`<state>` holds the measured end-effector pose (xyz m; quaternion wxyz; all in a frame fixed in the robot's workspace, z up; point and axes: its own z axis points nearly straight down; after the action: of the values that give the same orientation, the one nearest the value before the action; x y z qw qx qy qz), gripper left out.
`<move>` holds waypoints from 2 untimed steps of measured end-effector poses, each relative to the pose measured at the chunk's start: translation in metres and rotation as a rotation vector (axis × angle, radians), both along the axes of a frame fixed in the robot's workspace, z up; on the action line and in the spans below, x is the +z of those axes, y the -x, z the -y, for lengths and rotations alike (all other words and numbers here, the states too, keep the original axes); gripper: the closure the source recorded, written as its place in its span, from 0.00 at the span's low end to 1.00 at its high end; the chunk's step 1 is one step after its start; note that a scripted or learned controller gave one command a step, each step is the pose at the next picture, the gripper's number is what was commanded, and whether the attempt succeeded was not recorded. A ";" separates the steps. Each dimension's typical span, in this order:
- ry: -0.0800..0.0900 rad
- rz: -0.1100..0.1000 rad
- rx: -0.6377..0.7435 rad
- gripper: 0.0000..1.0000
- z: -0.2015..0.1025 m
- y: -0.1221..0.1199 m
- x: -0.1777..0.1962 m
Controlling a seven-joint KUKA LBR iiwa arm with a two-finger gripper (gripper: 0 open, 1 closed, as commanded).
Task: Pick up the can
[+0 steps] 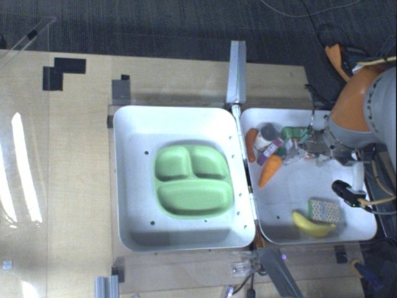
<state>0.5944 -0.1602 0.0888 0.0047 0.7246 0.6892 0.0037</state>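
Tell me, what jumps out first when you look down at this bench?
The big green divided tray in the middle of the left bin catches the eye first. Next comes the cluster in the right bin: an orange carrot near its left side, a yellow banana at its near edge, and a can by the far wall. The grey arm's claw sits among the far items.

Bright, even overhead light. Long white glare streaks lie on the bench point(37, 185) well left of the left bin point(133, 228). Soft shadow pools along that bin's near wall. The picture is slightly soft overall.
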 end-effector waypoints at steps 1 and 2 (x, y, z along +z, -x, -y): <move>0.000 0.006 0.009 1.00 -0.002 -0.003 0.013; 0.001 0.006 0.010 0.00 -0.002 -0.003 0.013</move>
<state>0.5970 -0.1580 0.1013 0.0069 0.7212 0.6927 0.0056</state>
